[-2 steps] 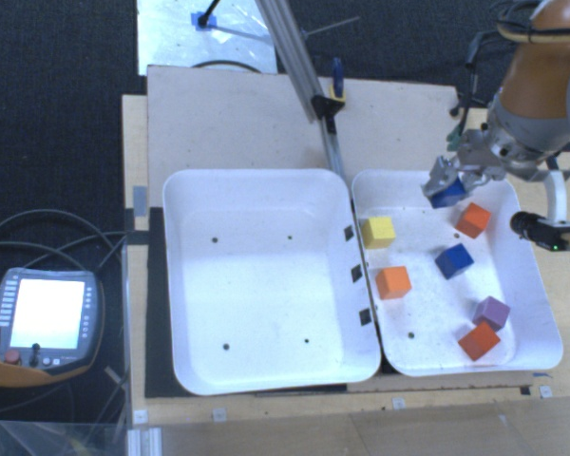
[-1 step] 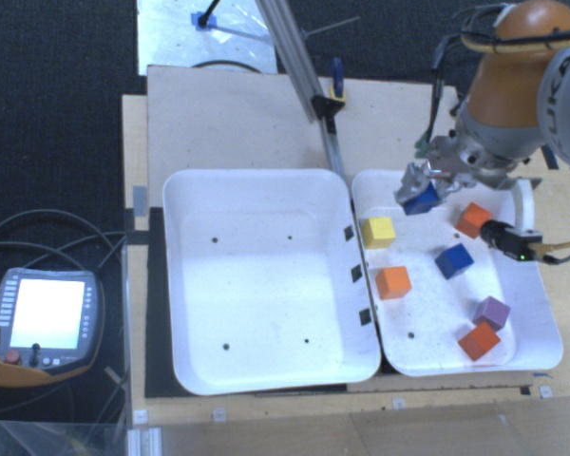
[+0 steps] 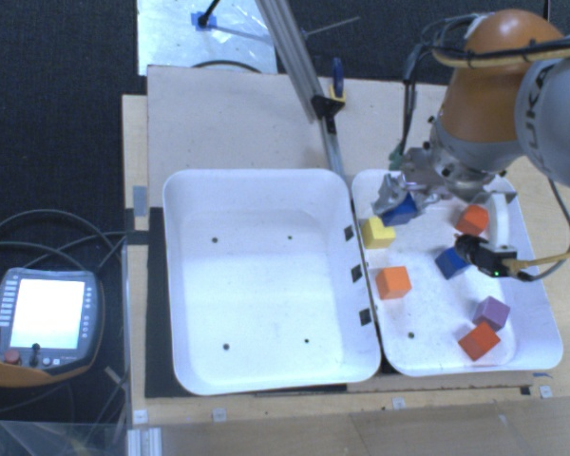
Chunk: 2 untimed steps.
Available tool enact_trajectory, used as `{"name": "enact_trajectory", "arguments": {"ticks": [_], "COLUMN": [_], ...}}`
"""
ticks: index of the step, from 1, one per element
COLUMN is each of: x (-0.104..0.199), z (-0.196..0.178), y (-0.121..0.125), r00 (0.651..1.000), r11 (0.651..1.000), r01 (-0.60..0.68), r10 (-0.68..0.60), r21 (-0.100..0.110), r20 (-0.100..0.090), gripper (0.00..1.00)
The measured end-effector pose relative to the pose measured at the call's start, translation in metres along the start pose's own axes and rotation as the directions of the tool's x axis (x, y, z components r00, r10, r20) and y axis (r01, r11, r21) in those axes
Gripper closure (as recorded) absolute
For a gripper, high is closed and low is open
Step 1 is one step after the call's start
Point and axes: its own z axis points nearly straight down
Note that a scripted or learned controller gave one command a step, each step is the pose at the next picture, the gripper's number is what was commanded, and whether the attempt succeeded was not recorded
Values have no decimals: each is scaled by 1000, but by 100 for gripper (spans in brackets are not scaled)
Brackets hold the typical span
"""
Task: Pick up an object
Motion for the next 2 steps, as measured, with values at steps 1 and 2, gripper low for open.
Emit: {"name": "enact_trajectory", "arguments": {"ticks": [1,2], "x": [58,98], "z": [8,9], "y": [-24,-53], "r00": [1000,1000], "r11": [1000,1000], "r01": [2,1], "r10": [-2,-1], "r21": [1,1], "r20": [-1,-1], "gripper": [100,100]}}
